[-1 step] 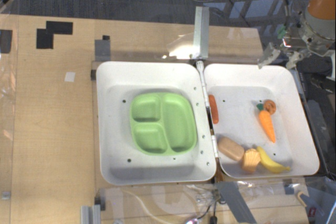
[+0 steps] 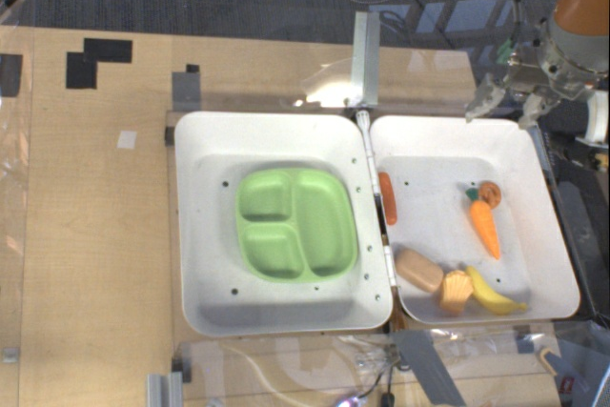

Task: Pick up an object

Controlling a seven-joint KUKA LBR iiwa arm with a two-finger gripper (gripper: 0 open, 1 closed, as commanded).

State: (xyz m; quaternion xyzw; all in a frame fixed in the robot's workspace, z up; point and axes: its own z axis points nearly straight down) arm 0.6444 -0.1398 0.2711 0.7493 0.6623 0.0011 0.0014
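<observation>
Gripper [image 2: 503, 102] sits at the top right, above the back rim of the right bin [image 2: 562, 234], fingers spread apart, nothing between them. Orange band of the arm [image 2: 583, 0] visible above the wrist.

Right bin holds the toy food. Carrot [image 2: 485, 226] lies right of centre, long axis near vertical in the camera view with a slight tilt, leafy end toward the top, pointed tip toward the bottom right. A small round orange piece [image 2: 490, 193] touches its top end. Hot dog [image 2: 387, 197] lies along the left wall of this bin, long axis vertical in view. Near the front edge: tan bread-like piece [image 2: 418, 270], a small orange-yellow block [image 2: 456, 291] just beside it, and a banana [image 2: 493, 294] with long axis running diagonally, down to the right.

Left bin [image 2: 195, 214] holds a green divided plate [image 2: 295, 224], three compartments, lying flat in the middle.

All items well apart from the gripper.
</observation>
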